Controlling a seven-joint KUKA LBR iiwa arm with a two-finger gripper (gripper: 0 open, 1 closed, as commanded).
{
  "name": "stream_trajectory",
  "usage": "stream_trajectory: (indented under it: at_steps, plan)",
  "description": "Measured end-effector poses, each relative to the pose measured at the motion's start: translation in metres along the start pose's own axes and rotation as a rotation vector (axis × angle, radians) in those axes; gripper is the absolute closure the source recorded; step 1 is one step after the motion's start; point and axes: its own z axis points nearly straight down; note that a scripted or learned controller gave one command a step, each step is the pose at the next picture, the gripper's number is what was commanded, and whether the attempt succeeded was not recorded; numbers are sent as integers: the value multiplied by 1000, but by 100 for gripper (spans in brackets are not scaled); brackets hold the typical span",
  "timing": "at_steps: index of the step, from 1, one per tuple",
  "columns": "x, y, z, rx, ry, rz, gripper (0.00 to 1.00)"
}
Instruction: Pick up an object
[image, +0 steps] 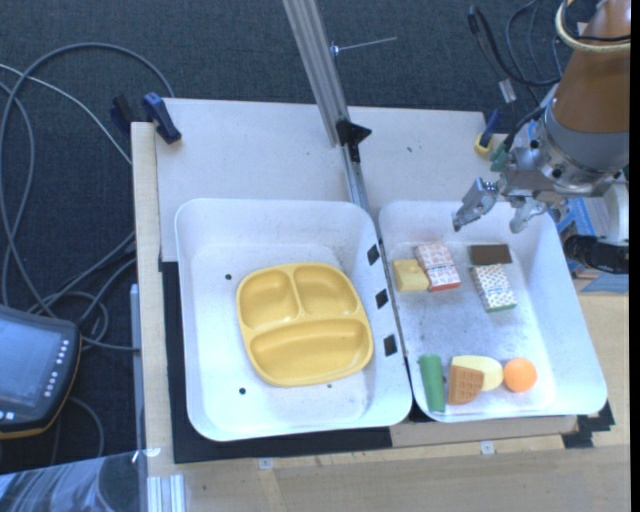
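My gripper (496, 210) hangs over the far end of the right bin (560, 300), fingers spread apart and nothing between them. Below it in the bin lie a red-and-white patterned box (438, 266), a yellow block (408, 275), a brown block (489, 254) and a green-and-white patterned box (495, 288). Along the bin's near edge sit a green cylinder (431, 382), a tan waffle piece (465, 383) against a yellow lemon-like piece (486, 371), and an orange ball (519, 375).
The left bin (200, 300) holds a yellow divided plate (303, 323). A metal pole (322, 70) slants up from between the bins. Cables lie on the dark floor at left, near a tablet (30, 370). A blue clamp (161, 115) sits at the bench's far left corner.
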Motion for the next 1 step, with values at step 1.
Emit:
stream_trajectory:
  at_steps: [1]
  plan:
    - [0,0,0,-1,0,1,0]
